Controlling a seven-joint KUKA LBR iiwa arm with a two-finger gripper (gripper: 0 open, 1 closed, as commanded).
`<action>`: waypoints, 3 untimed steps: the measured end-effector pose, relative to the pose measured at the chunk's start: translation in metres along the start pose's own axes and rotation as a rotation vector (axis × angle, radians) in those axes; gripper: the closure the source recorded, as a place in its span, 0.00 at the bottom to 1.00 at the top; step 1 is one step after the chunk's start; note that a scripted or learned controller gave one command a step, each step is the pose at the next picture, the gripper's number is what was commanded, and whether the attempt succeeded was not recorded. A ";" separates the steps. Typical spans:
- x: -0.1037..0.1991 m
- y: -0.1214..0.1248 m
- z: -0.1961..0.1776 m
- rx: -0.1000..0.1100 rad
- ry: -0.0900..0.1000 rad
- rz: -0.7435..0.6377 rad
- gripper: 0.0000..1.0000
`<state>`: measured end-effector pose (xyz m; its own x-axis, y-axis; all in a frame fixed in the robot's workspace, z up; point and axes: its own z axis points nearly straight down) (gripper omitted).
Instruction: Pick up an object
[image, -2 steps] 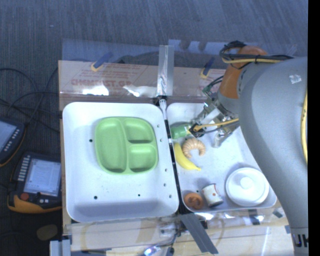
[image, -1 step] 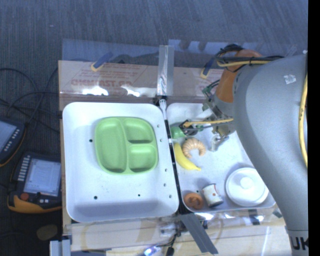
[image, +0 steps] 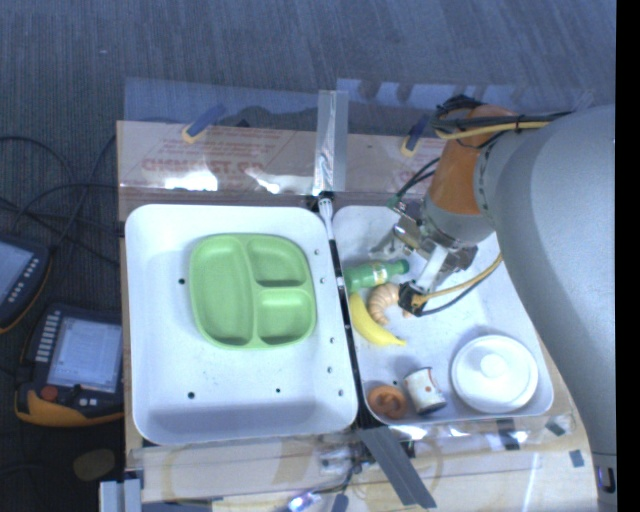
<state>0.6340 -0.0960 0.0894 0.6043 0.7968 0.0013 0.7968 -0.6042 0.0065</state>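
Over the far-left part of the right bin, the gripper, clenched or released one cannot tell, hangs just beside the green bottle, which lies toward the left wall, long axis across the bin.

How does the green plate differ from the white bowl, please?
The green plate is a rounded rectangle with three compartments; the white bowl is round. The green plate looks larger than the white bowl. The green plate lies in the left bin; the white bowl in the right bin. Both lie flat.
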 end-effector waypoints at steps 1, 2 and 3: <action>0.018 0.026 0.000 0.020 -0.009 -0.121 0.00; -0.017 -0.025 -0.039 0.008 -0.002 0.157 0.00; -0.018 -0.026 -0.046 0.015 -0.004 0.156 1.00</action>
<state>0.6026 -0.0942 0.1350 0.7209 0.6930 -0.0031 0.6930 -0.7209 -0.0080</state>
